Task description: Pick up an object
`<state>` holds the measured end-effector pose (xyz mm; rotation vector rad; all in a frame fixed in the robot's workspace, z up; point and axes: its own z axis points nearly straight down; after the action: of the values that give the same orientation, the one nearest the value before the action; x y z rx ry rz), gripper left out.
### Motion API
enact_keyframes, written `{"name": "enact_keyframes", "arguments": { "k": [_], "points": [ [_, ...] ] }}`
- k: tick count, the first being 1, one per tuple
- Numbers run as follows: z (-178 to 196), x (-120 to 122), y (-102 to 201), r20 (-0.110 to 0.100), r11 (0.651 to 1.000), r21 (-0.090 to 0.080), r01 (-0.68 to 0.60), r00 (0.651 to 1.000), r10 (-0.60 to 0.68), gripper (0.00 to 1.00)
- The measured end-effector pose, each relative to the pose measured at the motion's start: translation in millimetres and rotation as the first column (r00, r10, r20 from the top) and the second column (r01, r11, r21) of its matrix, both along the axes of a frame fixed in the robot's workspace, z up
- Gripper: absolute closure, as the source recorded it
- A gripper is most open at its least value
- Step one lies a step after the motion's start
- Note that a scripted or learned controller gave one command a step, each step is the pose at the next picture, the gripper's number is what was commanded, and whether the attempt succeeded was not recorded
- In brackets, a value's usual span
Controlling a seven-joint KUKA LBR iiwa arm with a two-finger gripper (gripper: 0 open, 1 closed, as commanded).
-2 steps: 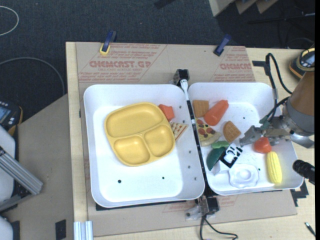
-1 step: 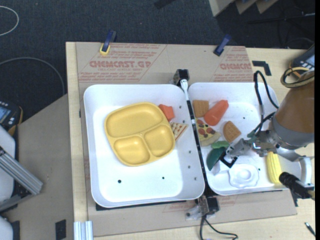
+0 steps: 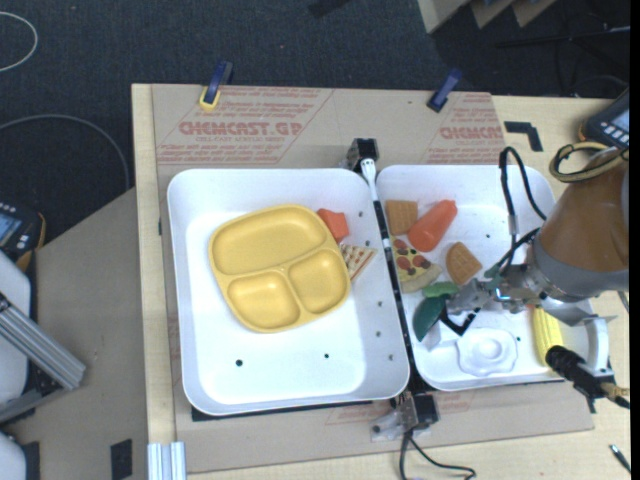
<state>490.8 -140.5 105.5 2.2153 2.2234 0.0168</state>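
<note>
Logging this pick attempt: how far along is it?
Done: the arm has reached into the right bin, and its hand is low among the toys. In hand: it sits by the green piece, above the white cup; I see nothing between its fingers. Left: grasp and lift.

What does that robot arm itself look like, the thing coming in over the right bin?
The arm is a thick rounded body, orange-brown at its wide band and grey lower down. A black cable loops up beside it. At its tip sits the gripper, a small assembly of metal and black parts.
</note>
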Motion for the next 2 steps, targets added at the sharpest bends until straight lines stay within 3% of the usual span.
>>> {"name": "enact_keyframes", "arguments": {
  "k": [1,2],
  "points": [
    [11,2,-1,0.01,1.0,-0.005,0.003,1.0,-0.003,1.0],
    [72,6,-4,-0.008,1.0,-0.007,0.003,1.0,-0.003,1.0]
  ]
}}
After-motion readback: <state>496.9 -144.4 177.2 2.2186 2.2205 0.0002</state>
